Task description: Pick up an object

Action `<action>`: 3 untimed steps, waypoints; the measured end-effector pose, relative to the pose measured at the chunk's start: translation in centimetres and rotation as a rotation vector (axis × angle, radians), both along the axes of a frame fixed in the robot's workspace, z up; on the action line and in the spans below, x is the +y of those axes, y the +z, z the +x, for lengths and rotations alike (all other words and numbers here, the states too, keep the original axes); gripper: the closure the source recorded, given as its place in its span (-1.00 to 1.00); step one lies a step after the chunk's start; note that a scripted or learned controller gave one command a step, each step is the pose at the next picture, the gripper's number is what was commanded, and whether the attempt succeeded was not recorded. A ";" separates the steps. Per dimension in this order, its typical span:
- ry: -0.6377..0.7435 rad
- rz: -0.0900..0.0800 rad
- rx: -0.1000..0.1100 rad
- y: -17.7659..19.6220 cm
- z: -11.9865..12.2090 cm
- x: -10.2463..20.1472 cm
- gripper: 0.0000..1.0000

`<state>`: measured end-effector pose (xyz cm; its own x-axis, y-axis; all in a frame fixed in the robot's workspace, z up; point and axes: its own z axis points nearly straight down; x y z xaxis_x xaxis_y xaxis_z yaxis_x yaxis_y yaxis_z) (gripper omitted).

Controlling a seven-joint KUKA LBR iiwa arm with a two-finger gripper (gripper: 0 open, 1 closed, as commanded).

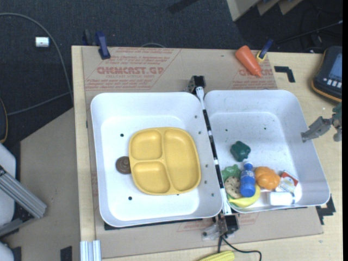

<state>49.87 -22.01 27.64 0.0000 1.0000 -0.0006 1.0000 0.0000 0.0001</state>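
At the right edge of the bench, just outside the right bin's [304, 162] rim, the gripper [317, 128] shows as a grey forked shape. It has hold of nothing, and how far apart it stands I cannot tell.

The things to pick lie crowded along the near edge of the right bin: a dark green block [240, 149], a blue bottle [247, 180], an orange ball [266, 178], a banana [243, 201], a cookie [232, 186] and a white box [281, 198].

The left bin [106, 162] carries a yellow divided plate [164, 161] at its middle, with a brown disc [123, 165] touching the plate's left edge. An orange carrot-shaped toy [249, 61] lies on the bench beyond the right bin's far edge.
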 end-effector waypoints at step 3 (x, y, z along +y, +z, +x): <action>-0.001 0.002 0.003 -19.2 3.9 12.4 -1.00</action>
